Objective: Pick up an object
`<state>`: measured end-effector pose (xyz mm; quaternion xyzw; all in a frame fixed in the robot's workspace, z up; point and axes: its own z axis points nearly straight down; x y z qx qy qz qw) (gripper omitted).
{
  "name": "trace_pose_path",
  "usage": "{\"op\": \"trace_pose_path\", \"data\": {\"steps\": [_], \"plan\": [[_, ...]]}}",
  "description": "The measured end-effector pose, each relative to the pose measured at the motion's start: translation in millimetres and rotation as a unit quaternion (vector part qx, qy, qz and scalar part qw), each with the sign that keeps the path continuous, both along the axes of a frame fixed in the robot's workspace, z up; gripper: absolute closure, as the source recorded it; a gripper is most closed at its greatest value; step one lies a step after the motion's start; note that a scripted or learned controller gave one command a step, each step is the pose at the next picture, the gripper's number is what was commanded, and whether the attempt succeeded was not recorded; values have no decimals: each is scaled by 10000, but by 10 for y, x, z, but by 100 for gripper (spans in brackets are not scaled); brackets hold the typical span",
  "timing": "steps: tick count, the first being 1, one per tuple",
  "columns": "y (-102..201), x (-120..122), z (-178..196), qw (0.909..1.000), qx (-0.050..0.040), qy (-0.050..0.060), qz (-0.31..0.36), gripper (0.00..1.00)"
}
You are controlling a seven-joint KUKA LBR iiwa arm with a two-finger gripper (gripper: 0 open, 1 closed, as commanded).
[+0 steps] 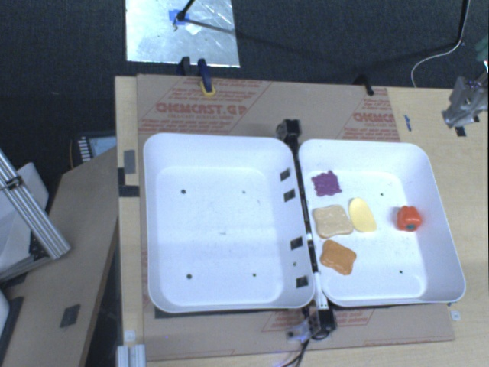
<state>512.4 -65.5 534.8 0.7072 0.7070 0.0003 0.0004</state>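
Camera view: five small items in the right bin, arm parked off the bench

Camera view looks down on two shallow white bins of smooth moulded plastic with rounded corners, set side by side on a printed cardboard sheet (229, 102) over the wooden bench (126, 113). Black clips run down the seam where the left bin (221, 281) meets the right bin (428, 281).

All the pickable things lie in the right bin. A purple, ragged-edged flat piece (326, 183) sits at about 10 o'clock of that bin. Below it, a pale tan toast-like slice (332, 220) with a squarish outline lies just beside a smooth yellow oval piece (362, 215) at its 3 o'clock. A darker orange-brown slab (338, 257), lumpy at the edges, rests at the toast's 6 o'clock. A glossy red-orange rounded object (409, 219) stands apart toward 3 o'clock of the bin.

At 2 o'clock of the scene, beyond the bench edge, the grey metallic gripper (464, 105) hangs well apart from every item, nothing between its fingers; whether they stand wide or narrow I cannot tell
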Motion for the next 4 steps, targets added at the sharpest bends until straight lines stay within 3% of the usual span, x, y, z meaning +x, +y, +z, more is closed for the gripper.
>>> {"op": "trace_pose_path", "data": {"steps": [1,2,3,4], "plan": [[760,-6,3,10000,5,-12,49,100],[693,-267,7,10000,2,-9,22,100],[1512,-261,0,10000,12,-6,38,100],[2053,-263,2,10000,13,-7,48,100]]}}
